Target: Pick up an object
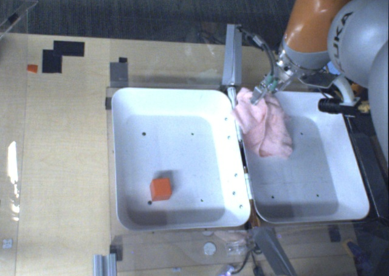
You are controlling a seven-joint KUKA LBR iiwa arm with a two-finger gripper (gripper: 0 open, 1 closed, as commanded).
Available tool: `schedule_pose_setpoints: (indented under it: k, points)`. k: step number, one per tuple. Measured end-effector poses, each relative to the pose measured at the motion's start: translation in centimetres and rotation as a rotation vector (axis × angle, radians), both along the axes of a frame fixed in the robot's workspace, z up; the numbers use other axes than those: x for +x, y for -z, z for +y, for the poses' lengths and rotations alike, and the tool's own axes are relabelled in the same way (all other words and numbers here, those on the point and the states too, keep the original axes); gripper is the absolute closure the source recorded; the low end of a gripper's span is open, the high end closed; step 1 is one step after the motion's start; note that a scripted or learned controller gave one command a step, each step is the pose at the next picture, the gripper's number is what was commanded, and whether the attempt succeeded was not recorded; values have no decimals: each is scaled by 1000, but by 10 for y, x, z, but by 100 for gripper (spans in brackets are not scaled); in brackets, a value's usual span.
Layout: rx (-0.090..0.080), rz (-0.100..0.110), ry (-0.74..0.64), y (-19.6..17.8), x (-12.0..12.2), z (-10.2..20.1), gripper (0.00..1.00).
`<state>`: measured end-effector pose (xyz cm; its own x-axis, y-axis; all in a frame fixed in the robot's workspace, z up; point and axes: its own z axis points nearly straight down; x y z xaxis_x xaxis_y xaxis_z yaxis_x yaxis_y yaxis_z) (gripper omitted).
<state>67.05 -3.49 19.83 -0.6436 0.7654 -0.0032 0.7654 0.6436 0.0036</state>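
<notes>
Pink cloth (265,127) hangs bunched from the pincer (261,95), its top corner nipped between the narrowed tips just beside the divider (240,147) where the two bins meet, over the right bin (316,202). Its long axis runs from the pincer down and away from the divider, the loose end trailing on the bin floor. Risk here: that pinch looks thin, so the fabric may slide free, or snag the divider. An orange block (161,189) sits well beyond the divider.

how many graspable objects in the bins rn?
2. An orange cube lies in the left bin, toward its near-left corner. A pink cloth sits at the right bin's far-left side, under the gripper. The cloth could hide something.
</notes>
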Motion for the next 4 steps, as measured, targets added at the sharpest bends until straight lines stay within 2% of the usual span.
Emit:
schedule_pose_setpoints:
  k: [1, 2, 3, 4]
  points:
    - [0, -1, 0, 0, 0, 0, 0]
    - [0, -2, 18, 104, -18, -48, 0]
    - [1, -5, 16, 95, -16, -46, 100]
    - [-3, -3, -328, 28, -9, -79, 100]
